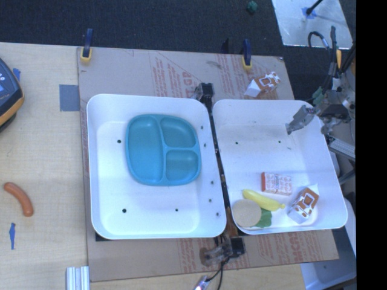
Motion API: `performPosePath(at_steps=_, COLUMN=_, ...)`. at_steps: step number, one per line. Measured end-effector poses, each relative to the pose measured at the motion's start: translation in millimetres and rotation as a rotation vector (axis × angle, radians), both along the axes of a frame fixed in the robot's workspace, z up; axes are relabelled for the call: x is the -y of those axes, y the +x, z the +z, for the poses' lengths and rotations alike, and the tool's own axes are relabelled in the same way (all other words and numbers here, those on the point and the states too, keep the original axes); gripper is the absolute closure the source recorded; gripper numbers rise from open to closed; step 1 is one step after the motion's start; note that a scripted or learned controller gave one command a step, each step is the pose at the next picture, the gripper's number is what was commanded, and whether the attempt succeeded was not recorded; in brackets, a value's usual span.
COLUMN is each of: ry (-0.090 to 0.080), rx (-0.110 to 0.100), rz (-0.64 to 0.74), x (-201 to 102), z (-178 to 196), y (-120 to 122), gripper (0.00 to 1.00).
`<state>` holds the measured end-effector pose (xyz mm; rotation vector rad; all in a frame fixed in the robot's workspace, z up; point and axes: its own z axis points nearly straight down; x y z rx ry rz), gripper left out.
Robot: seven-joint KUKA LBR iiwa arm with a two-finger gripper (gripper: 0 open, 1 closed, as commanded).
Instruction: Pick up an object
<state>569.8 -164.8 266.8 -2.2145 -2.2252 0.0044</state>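
The right bin (pixel 242 162) holds several small items in its near right corner. They are a red and white packet (pixel 277 183), a yellow banana (pixel 263 199), a tan round disc (pixel 246 213) with a green piece beside it, and a white and orange carton (pixel 304 204). My gripper (pixel 298 121) hangs over the far right part of this bin, well away from those items, with nothing seen in it. The arm comes in from the right edge. A blue divided plate (pixel 163 150) lies in the left bin (pixel 103 216).
Another small carton (pixel 264 83) lies on the cardboard behind the right bin. A toy sausage (pixel 19 198) rests on the bench at the left, and a dark device (pixel 7 92) sits at the far left edge. Two clamps (pixel 87 44) hold the cardboard at the back.
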Motion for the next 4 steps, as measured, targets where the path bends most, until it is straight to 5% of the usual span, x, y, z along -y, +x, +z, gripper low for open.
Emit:
performPosePath(at_steps=1, ry=0.000, rx=-0.002, rz=0.001, x=-25, z=-107, y=-61, gripper=0.00)
performPosePath(at_steps=2, ry=0.001, rx=-0.001, rz=0.001, x=-62, z=-131, y=-94, gripper=0.00)
performPosePath(at_steps=3, ry=0.001, rx=-0.001, rz=0.000, x=-65, z=-154, y=-94, gripper=0.00)
performPosePath(at_steps=4, ry=0.000, rx=0.001, rz=-0.002, x=10, z=-117, y=-94, gripper=0.00)
